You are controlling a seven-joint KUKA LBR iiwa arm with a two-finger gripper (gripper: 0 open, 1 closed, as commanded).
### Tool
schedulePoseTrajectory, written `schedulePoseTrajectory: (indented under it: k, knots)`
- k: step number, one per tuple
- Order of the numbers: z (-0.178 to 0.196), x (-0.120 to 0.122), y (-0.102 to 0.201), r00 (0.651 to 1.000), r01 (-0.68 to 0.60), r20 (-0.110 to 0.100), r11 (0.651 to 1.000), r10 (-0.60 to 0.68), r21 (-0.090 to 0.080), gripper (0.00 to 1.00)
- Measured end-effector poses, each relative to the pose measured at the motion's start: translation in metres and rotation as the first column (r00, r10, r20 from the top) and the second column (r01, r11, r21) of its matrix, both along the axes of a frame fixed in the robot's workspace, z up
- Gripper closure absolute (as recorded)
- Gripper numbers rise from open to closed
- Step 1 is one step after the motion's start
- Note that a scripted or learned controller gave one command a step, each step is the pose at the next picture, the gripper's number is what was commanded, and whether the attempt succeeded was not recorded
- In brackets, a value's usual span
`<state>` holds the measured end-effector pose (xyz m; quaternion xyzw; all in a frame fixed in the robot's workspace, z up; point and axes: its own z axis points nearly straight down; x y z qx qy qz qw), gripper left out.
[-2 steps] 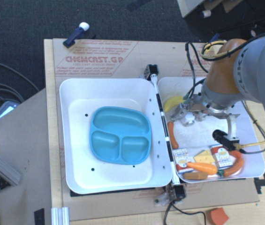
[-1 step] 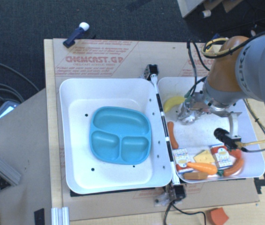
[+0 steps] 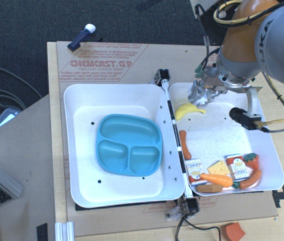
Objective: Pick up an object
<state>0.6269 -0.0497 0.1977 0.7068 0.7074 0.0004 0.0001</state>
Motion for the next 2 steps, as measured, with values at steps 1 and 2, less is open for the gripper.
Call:
schedulePoseTrajectory:
  k: [1,2]
  knots:
    - [0.051,-0.023,0.009,1.0,0.0,0.0,1.0,0.0,-0.001,1.0]
    - [0.078,-0.1,-0.005,1.0,0.001,-0.004,1.0,-0.001,0.0,1.0]
